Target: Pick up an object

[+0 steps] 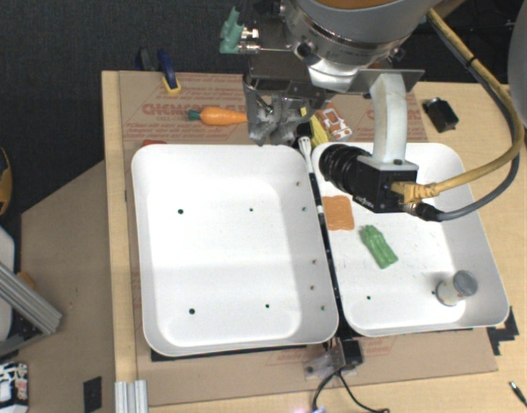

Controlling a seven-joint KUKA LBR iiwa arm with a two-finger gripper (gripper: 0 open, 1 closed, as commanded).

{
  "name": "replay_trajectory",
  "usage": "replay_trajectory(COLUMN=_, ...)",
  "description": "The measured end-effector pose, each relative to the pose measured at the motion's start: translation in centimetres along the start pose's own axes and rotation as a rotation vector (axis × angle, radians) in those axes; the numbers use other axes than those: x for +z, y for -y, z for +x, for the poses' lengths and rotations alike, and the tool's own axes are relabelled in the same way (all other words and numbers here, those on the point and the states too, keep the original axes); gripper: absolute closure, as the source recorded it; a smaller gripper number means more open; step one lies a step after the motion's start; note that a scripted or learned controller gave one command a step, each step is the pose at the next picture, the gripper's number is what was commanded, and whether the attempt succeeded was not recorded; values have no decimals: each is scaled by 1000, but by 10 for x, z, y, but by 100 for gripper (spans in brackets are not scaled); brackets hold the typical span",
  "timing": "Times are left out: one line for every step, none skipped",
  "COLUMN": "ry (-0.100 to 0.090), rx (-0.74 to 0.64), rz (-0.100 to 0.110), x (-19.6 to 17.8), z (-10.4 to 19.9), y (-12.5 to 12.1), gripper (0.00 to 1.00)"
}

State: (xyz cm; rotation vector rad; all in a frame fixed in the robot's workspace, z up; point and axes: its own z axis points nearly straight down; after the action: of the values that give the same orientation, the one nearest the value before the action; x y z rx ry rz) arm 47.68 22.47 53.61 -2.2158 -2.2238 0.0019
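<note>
My gripper hangs over the back rim between the two bins, under the big grey and orange wrist. An orange carrot with a green top lies level just left of it, its right end meeting the gripper; whether it is gripped I cannot tell. The right bin holds an orange block, a green ridged piece and a small grey cylinder. A small white and orange item sits by the gripper at the back.
The left bin is on the near left side. A black camera unit with a yellow cable juts from the arm over the right bin's back left. A blue clamp and a black piece lie on the cardboard behind.
</note>
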Motion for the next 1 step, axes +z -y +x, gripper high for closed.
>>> replay_trajectory(ry=1, rx=3, rz=0, x=1, z=0, y=-2, gripper=0)
